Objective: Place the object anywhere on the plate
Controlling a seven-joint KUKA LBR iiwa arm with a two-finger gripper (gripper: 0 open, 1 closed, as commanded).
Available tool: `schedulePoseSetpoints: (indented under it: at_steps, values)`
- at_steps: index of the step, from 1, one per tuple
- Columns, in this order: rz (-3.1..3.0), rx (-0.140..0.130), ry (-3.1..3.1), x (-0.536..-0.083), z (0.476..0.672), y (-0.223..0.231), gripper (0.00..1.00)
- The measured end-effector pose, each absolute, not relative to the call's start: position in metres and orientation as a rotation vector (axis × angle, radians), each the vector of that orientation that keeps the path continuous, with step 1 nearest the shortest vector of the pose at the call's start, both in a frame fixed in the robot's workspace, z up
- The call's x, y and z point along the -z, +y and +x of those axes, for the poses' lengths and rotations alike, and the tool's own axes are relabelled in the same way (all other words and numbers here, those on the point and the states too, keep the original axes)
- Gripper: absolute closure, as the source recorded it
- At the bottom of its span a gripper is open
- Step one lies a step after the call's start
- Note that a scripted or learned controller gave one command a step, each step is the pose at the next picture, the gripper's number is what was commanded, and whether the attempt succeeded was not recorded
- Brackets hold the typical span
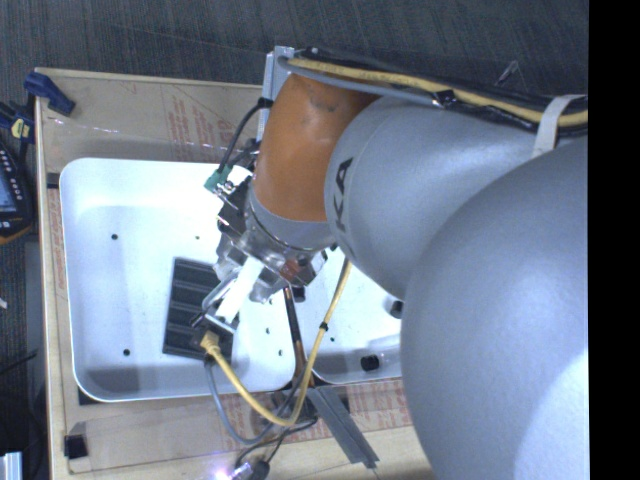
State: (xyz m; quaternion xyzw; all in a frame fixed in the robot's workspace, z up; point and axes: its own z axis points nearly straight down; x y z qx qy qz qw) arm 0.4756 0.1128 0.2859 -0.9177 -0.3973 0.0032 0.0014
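Workbench on dark carpet, seen from above.

Pale wooden bench top (150,118) with faint red printing, bordered by a raised wooden edge. Beyond the bench's far edge, dark grey ribbed carpet (200,18). At the bench's far left corner, a blue clamp (48,92); just left of the bench, a dark device (12,183), perhaps a handheld controller. Bright overhead light, glare near the bench's front edge.

Two white bins (90,268) – one black ridged object (190,308) – one arm (420,248).
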Motion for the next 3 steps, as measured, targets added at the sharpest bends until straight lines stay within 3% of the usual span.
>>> schedulePoseSetpoints:
  at_steps: [1,2,3]
  values:
    - [-2.789,-0.012,-1.440,-0.192,0.555,0.183,1.00]
    - [-2.519,0.000,-1.873,-0.306,0.530,0.159,1.00]
    - [-2.349,-0.008,-2.081,-0.281,0.476,0.119,1.00]
